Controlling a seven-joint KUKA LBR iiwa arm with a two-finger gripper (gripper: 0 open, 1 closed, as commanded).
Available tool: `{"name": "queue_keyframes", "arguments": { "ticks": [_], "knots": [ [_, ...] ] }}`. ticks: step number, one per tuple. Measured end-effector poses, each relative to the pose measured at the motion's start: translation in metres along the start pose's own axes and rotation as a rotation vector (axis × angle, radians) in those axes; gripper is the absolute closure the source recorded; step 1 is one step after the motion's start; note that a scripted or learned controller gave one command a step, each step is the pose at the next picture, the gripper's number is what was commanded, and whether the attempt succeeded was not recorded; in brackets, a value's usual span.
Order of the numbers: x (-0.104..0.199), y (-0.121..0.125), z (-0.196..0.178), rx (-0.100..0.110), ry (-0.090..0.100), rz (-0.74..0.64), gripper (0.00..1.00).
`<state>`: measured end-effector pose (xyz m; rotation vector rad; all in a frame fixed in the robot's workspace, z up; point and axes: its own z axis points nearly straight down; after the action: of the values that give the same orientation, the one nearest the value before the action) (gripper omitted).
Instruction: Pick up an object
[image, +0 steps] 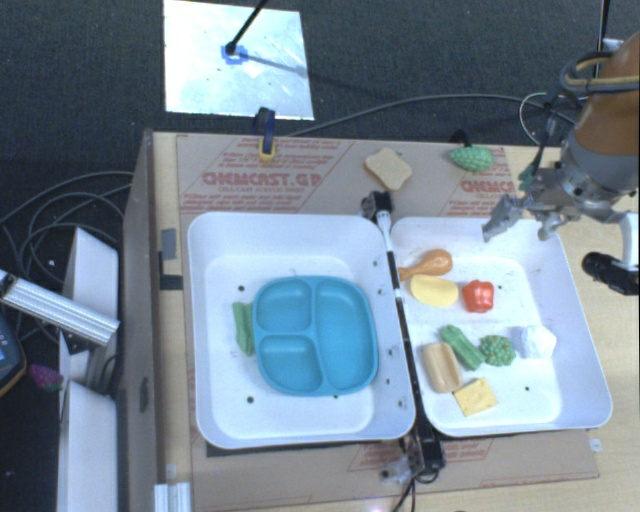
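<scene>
While the arm reached in over the far right corner of the right bin, your gripper hung above that bin's far rim with its two fingers spread apart and nothing between them. You had the pickable items lying loose on the right bin's floor: a chicken drumstick near the far left corner, a yellow lemon-shaped piece just beside it, and a red pepper touching or nearly touching the yellow piece. Toward the near edge lay a green bean pod, a broccoli floret just beside it, a tan bread roll and a yellow cheese wedge close to the near rim. A pale object sat by the broccoli; you could not tell what it was. The left bin carried a blue divided plate at its centre, with a green pod against the plate's left edge. On the cardboard beyond the bins' far edges you had a bread slice and a green leafy piece, both well apart from the gripper.
</scene>
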<state>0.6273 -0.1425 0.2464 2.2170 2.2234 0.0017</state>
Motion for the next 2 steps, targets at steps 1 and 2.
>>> {"name": "queue_keyframes", "arguments": {
  "ticks": [1,2],
  "knots": [
    [0.022,-0.08,0.162,0.001,0.0,0.001,0.0],
    [0.051,-0.114,0.162,0.002,0.001,0.002,0.0]
  ]
}}
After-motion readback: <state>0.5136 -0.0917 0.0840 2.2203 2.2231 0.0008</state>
